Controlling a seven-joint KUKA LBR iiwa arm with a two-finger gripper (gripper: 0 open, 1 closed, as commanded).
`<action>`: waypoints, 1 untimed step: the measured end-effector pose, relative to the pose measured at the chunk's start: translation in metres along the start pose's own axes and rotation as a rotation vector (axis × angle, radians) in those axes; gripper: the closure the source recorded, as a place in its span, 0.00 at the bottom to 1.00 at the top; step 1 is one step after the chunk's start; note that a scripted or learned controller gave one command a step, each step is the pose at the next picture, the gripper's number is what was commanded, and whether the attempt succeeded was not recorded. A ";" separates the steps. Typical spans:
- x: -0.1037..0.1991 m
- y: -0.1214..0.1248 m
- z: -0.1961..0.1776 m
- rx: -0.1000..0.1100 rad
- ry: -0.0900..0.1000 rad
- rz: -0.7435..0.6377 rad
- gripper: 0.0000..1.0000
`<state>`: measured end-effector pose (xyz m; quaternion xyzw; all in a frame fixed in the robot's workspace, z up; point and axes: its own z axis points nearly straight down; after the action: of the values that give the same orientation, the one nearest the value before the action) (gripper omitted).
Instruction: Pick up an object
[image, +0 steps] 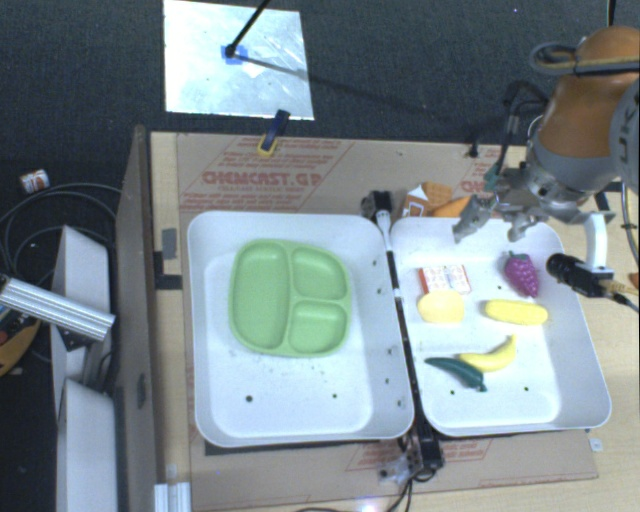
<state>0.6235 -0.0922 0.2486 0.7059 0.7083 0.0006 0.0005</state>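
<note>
Fingers (470, 224) spread wide, holding nothing, hovering over the far edge of the right bin (575, 345). Below them: purple grapes (520, 273), a red-and-white packet (443, 277), yellow block (441, 307), lemon (516, 313), banana (490, 355), green pepper (458, 370). Left bin (215, 345): green divided plate (290, 298).

1. The open two-finger gripper (495, 222) hangs over the right shallow white bin's (575, 400) far edge, holding nothing.
2. In that bin: purple plastic grape bunch (521, 273), red-and-white small box (443, 278), pale yellow round piece (441, 307), yellow oval lemon (516, 313), yellow banana (492, 354), dark green pepper (458, 370).
3. The left shallow white bin (215, 400) holds a green compartment plate (289, 298).
</note>
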 end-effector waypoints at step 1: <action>-0.066 -0.002 0.024 0.000 -0.003 0.006 0.00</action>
<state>0.6220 -0.1577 0.2243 0.7081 0.7061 -0.0004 0.0015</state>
